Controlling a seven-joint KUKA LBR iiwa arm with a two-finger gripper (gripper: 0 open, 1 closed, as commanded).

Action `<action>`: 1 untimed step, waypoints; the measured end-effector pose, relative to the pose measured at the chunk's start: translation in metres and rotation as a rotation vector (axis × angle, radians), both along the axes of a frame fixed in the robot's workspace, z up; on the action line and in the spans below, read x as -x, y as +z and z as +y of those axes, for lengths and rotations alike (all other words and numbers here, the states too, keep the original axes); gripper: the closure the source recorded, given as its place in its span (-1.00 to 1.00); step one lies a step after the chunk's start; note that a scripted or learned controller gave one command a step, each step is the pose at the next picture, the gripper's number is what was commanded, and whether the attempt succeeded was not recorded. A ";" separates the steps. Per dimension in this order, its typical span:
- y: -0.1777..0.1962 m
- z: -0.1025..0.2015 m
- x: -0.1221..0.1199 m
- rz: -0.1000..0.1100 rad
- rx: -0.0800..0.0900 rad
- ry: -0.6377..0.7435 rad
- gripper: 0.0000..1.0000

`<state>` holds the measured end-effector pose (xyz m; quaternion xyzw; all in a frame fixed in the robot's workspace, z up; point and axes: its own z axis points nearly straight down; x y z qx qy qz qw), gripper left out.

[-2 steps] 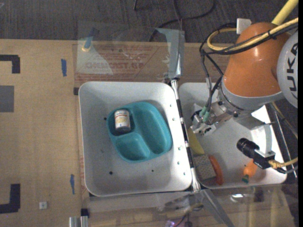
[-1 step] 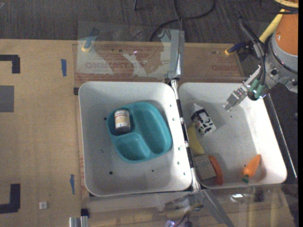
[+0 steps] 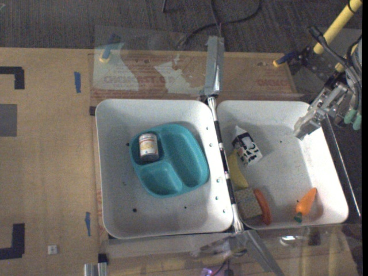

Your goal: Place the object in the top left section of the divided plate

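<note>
Teal plate (image 3: 172,164): you find it in the left bin (image 3: 115,119), near that bin's centre.
Jar (image 3: 149,146): it stands upright in the plate's section at ten o'clock, the top left one.
Progress: judged from this, the placing looks done; you have only the arm's withdrawal left.
Gripper (image 3: 303,130): it hangs over the right bin (image 3: 333,211) at about two o'clock, well apart from the jar, carrying nothing.
Fingers: you cannot tell here whether they are spread or pressed together.
Arm: it reaches in from three o'clock, tilted down.
</note>
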<state>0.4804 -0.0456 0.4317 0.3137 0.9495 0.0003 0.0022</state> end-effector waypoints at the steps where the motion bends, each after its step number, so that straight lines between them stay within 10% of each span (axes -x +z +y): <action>1: 0.005 -0.085 0.000 -0.004 0.004 0.321 1.00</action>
